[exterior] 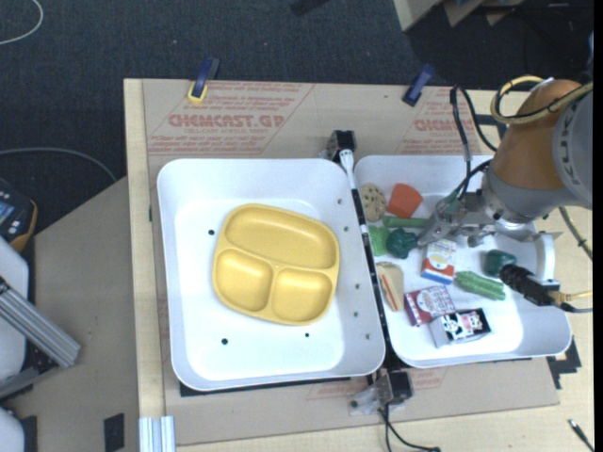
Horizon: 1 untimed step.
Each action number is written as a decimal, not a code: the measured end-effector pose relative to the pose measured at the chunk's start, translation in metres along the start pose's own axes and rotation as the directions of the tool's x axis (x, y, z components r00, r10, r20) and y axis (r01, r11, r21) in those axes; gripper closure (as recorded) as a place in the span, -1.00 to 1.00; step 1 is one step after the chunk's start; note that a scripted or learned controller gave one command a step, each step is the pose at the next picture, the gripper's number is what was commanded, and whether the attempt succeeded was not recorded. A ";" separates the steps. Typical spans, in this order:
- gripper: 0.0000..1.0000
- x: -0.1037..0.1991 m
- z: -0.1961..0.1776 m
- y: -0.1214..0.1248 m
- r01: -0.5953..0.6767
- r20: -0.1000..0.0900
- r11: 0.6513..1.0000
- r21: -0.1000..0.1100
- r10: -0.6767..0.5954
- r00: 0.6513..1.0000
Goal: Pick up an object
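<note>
My gripper (450,226) hangs low over the middle of the right bin (546,332), with the grey arm and its orange band (528,149) reaching in from the right. Just below it stands a small white carton (438,263) with blue and red print. To its left lie a dark green toy (399,242) and a green stalk (407,222). An orange-red block (405,199) and a speckled cookie (372,199) sit toward the bin's far left. I see nothing held.
The right bin also holds a green cylinder (479,284), a small green piece (499,261), a red packet (429,303), a black-and-white packet (461,325) and a hot-dog toy (388,284). A yellow divided plate (275,263) lies in the left bin (188,328).
</note>
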<state>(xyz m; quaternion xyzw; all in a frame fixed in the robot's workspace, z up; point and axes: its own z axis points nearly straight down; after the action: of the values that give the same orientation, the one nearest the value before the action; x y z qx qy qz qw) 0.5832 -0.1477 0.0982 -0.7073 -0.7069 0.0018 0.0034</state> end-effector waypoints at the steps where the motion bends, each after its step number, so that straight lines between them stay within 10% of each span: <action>1: -1.00 0.001 0.014 0.000 0.000 0.001 1.000 -0.003 0.000 1.000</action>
<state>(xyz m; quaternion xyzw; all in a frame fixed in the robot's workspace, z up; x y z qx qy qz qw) 0.5830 -0.1471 0.0840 -0.7072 -0.7070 0.0010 0.0019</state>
